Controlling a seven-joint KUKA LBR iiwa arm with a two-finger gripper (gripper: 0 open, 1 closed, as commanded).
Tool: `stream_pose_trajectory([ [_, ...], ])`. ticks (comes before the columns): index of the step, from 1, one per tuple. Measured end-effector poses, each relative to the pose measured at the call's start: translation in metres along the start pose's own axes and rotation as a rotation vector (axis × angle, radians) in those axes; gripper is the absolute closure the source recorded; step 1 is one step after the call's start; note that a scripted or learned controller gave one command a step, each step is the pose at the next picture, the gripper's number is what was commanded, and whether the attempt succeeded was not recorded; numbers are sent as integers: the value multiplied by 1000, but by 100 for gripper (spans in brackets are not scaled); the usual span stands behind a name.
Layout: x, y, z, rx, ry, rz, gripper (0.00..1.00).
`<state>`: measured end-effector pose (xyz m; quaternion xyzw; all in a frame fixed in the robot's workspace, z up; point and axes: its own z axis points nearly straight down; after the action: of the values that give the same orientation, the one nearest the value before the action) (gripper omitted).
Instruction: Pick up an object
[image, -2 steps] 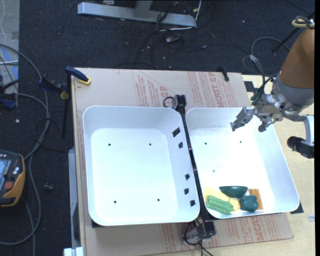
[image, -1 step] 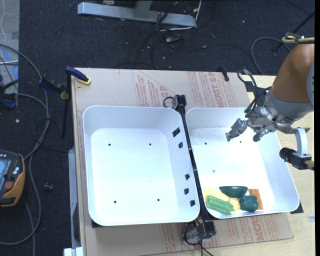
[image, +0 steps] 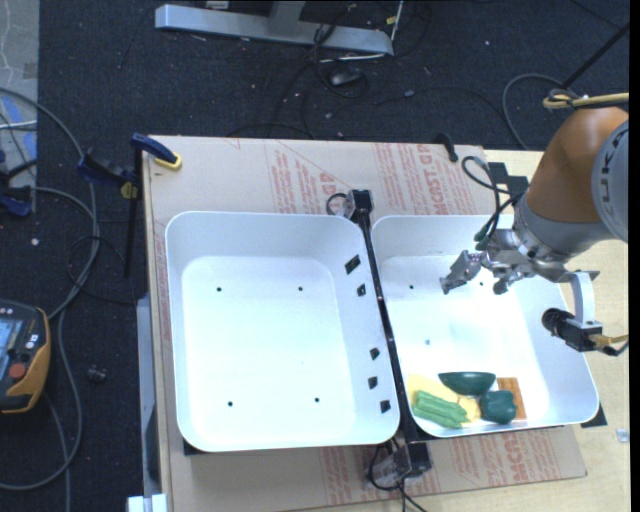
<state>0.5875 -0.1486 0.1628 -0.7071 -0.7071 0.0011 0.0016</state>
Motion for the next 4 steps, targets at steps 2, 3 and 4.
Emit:
stream_pose_trajectory([
  [2, -5, 0, 32, -4, -1, 0, 100],
  [3, -7, 7, -12, -7, -1, 0, 100],
  [4, -8, 7, -48, -7, -1, 0, 100],
])
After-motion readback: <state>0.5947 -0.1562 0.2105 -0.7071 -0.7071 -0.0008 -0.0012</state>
